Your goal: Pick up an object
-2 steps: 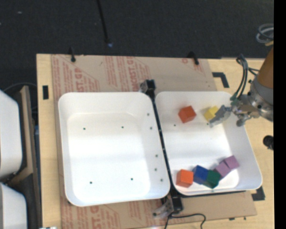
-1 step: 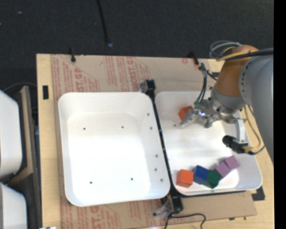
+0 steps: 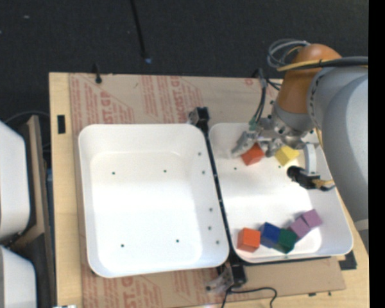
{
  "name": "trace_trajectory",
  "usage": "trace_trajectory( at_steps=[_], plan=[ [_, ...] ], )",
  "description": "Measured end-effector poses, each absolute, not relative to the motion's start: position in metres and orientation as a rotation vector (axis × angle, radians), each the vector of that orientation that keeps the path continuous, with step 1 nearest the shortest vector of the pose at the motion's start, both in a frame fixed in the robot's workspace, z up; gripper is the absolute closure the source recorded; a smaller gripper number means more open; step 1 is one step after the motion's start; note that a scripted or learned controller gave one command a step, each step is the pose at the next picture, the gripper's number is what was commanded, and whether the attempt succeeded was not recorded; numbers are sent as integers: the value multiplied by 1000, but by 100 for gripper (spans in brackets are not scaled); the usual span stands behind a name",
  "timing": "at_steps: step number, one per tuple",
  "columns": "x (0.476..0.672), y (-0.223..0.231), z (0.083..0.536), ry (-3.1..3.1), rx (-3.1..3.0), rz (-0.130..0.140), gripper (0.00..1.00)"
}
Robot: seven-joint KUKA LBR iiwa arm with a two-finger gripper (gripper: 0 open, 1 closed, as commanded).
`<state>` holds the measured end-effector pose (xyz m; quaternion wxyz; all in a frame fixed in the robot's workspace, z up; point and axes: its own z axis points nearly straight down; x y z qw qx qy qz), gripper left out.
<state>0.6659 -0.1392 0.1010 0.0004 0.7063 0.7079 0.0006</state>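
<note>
The claw [image 3: 252, 145] seems to be gripping an orange-red block [image 3: 252, 154]; a yellow block [image 3: 286, 155] sits just right. Cardboard [image 3: 135, 101] behind carries red lettering, unreadable.

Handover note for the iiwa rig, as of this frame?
Gripper: low over the far end of the right bin, at an orange-red block. The view does not settle whether the block is between its fingers or just under them, so count no grasp yet.
Things: yellow block just beside the gripper. Along the near edge of the right bin sit an orange block, blue block, green block and two purple blocks. Left bin sits alongside.
Done: arm is down at a block.
Left: confirm the grip, lift clear.
</note>
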Motion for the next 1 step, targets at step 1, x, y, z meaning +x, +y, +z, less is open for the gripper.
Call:
trace_trajectory(
  at_steps=[1],
  plan=[
    [666, -142, 112, 2220, 2219, 2, 100]
  ],
)
